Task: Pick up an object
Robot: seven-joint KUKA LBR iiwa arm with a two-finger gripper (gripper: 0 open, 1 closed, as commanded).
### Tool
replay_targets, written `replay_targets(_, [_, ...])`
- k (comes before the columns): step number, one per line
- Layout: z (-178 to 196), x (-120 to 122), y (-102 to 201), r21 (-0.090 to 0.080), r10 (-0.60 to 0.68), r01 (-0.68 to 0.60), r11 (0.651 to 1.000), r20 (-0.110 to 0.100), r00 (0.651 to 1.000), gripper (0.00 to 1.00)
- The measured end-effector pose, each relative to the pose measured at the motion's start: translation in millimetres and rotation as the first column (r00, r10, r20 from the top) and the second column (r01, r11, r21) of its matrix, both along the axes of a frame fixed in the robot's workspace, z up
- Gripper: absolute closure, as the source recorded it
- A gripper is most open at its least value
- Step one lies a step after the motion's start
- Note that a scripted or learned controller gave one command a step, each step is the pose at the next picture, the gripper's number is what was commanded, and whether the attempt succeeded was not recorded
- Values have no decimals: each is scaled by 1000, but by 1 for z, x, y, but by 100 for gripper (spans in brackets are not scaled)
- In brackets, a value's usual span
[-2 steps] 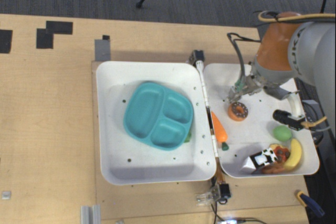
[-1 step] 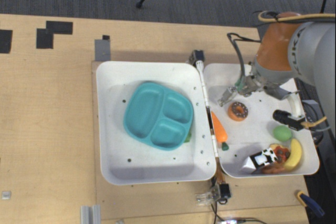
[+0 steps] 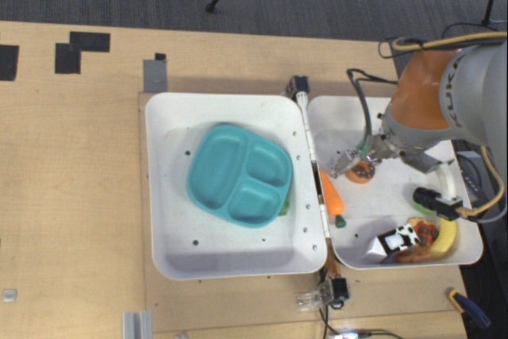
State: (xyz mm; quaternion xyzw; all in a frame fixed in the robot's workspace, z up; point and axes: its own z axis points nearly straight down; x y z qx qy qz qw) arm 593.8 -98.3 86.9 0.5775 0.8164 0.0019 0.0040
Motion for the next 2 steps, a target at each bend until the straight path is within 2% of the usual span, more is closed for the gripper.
replay_targets(1, [11,2,1,-1,2,-2,1000,5,1000,100])
replay_targets(2, [130,41,53,2,-64,64,998,-2,998,100])
